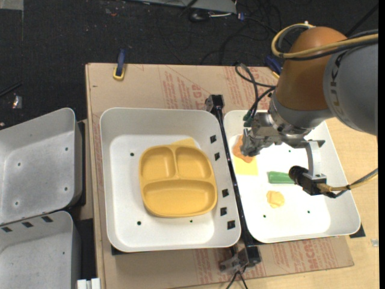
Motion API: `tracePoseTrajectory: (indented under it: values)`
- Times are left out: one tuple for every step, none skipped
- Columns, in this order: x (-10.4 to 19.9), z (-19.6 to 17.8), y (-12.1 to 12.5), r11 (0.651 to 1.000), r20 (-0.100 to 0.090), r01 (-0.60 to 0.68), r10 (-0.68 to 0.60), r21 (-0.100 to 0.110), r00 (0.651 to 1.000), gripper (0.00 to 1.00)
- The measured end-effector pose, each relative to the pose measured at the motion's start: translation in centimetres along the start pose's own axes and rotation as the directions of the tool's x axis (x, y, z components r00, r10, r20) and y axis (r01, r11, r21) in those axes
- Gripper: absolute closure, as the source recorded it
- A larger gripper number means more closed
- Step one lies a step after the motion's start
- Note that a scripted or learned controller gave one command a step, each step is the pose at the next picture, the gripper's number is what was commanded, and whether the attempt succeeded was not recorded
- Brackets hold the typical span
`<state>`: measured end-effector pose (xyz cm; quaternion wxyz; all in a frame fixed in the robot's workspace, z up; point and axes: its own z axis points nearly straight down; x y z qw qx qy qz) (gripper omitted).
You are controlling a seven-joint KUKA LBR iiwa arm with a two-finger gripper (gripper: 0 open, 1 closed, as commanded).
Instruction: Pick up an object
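Two bins: left bin [114, 179] carries a yellow divided tray [178, 181]; your work is in the right bin [337, 218].
Nearest piece: small yellow lump [275, 198], lying free.
Next out: green piece [279, 177], then flat yellow square [245, 165].
Far-left target: orange object [242, 153], just beside the bin wall.
Gripper [251, 144]: low over the orange object; grip state cannot be told.
Advice: keep off the wall; confirm the object sits between the jaws before you lift.

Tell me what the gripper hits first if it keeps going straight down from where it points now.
Most likely the orange object lying directly under the gripper at the right bin's left edge, with the yellow flat piece beside it. Height above them is unclear.
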<state>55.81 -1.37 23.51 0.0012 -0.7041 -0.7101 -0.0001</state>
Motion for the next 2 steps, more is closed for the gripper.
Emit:
tracePoseTrajectory:
  values:
    - [5.6, 1.0, -1.3, 1.000, 0.000, 0.000, 0.000, 0.001, 1.000, 1.00]
    - [9.8, 0.3, -3.4, 1.000, 0.000, 0.000, 0.000, 0.001, 1.000, 1.00]
